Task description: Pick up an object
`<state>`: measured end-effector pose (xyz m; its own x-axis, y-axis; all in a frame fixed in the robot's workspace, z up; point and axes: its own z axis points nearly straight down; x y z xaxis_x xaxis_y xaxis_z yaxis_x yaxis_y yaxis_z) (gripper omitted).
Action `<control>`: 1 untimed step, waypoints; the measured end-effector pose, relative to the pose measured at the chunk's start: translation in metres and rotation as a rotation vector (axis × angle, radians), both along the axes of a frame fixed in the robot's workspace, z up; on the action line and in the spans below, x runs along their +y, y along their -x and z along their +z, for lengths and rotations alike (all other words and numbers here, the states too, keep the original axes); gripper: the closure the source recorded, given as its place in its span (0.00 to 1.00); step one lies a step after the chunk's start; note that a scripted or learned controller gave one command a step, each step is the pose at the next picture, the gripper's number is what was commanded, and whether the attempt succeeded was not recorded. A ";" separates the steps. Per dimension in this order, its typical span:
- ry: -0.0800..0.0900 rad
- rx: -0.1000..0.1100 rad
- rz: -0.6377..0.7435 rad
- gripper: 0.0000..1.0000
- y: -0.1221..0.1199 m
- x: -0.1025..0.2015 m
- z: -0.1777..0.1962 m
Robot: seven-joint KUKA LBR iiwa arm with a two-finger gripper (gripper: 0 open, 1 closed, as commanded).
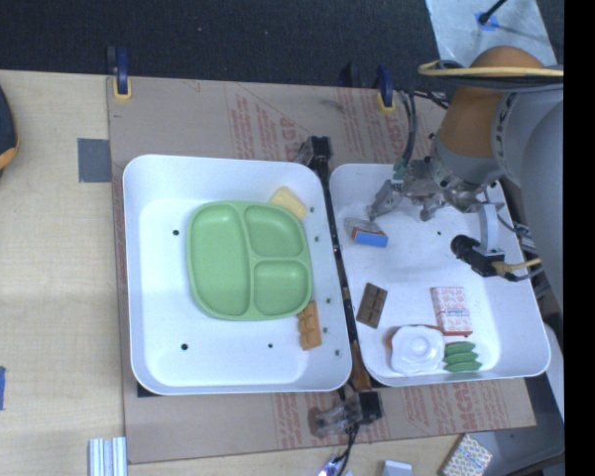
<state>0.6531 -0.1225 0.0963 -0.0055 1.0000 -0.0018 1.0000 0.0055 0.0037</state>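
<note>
My gripper point(402, 209) hangs over the far part of the right bin point(511, 365), fingers spread open with nothing between them. Just in front of it and to the left lies a small blue, grey and red block point(369, 234). Nearer the front of that bin are a brown chocolate bar point(372, 305), a red and white box point(450, 310), a white round lid point(416, 350) and a green pea pod point(462, 357).
The left bin point(154, 365) holds a green divided plate point(248, 261), a yellow piece point(290, 202) behind it and an orange-brown cracker point(309, 326) at its front right. The bins' rims meet in the middle. The arm fills the upper right.
</note>
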 end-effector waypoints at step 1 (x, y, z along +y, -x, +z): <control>-0.003 0.013 -0.003 0.00 0.075 0.027 0.022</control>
